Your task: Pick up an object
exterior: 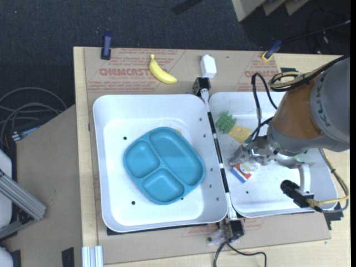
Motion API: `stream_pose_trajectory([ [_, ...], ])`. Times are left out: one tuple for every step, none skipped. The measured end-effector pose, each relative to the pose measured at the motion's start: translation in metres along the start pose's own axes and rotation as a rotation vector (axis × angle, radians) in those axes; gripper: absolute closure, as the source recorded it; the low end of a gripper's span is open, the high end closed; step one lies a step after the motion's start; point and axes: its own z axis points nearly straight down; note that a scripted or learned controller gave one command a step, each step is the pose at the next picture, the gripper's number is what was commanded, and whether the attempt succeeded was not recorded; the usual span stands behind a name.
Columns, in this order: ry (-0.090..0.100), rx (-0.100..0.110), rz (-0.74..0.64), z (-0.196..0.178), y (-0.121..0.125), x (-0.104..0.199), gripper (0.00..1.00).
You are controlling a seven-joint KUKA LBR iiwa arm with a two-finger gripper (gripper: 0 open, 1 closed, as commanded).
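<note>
A blue three-part plate (162,164) lies in the left bin (111,115). In the right bin (267,202) there is a green leafy object (225,122), a yellow wedge (239,133) beside it, and a small red, white and blue packet (242,172). My gripper (248,153) is low in the right bin, just above the packet and below the yellow wedge. Its fingertips are mixed with the objects, so their spread is unclear. The grey and orange arm (311,113) covers the bin's right side.
A banana (161,71) lies on the cardboard behind the left bin. A white block (208,65) and blue clips (106,44) sit at the bench's back edge. Black cables (261,93) loop over the right bin.
</note>
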Motion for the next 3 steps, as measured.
stream_pose_trajectory([
  [-0.001,-0.002,0.001,-0.010,0.000,0.000,1.00],
  [0.000,-0.002,0.001,-0.010,0.000,0.000,0.00],
  [-0.001,0.000,0.001,0.000,-0.042,-0.002,0.00],
])
